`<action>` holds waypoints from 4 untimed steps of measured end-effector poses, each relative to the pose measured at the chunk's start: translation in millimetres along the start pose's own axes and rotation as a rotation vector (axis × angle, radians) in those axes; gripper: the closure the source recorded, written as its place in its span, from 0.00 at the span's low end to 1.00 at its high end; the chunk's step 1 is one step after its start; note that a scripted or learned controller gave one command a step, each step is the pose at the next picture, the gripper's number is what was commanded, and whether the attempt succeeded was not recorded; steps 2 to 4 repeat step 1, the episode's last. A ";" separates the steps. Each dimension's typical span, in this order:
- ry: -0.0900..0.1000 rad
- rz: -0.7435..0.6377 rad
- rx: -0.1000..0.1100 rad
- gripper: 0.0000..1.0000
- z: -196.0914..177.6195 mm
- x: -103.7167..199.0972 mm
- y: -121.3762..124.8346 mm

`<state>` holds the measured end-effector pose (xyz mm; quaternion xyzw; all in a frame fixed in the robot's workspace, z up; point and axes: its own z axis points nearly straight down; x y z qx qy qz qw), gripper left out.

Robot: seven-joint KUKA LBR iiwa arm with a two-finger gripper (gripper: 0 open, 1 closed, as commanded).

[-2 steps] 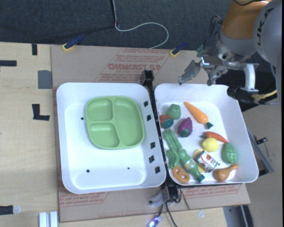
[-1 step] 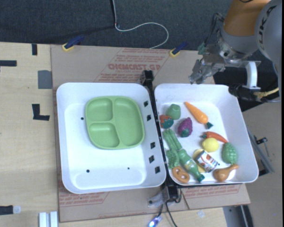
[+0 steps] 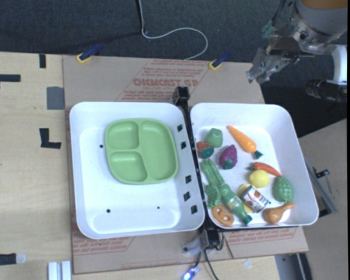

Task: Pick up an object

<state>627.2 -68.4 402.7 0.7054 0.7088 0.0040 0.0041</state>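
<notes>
The gripper is being held above the bench beyond the far right corner of the right bin, over the cardboard edge and the dark floor, well apart from everything in the bins; whether it is open or closed cannot be told from this slanted view. It is being carried by the grey arm, whose orange band is being shown at the top right. The objects to be picked are being kept in the right bin: a carrot is lying near the far side, with a green pepper to its left and a purple vegetable just below it. A lemon and a red chili are being seen touching near the middle, beside a leafy green piece. A small can is lying near the front, close to a brown pear-shaped piece. A long green vegetable is being held along the bin's left wall. In the left bin, a green divided plate is being kept.
</notes>
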 end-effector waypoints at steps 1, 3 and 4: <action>0.003 -0.002 0.023 1.00 70.2 62.6 -64.0; 0.003 -0.002 0.023 1.00 70.2 62.6 -64.0; 0.003 -0.002 0.023 1.00 70.2 62.6 -64.0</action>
